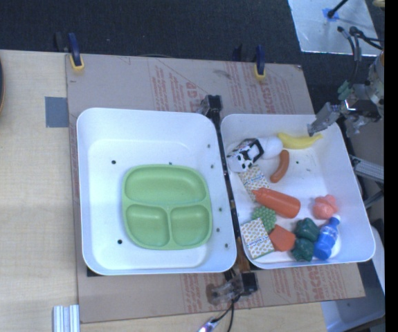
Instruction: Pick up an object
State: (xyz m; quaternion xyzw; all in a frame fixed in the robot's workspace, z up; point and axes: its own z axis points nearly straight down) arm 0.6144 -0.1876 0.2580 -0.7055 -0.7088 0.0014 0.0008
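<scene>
The hand [321,124] (fingers too small to tell apart) sits at the right bin's [351,185] far rim, the banana [300,140] just left-below, long axis crosswise.

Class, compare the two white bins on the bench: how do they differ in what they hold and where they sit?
The left bin holds one thing, a green divided plate; the right bin holds many small items, among them a banana and a blue bottle. The hand is over the right bin's far rim, away from the left bin. Both are shallow, white and side by side.
</scene>
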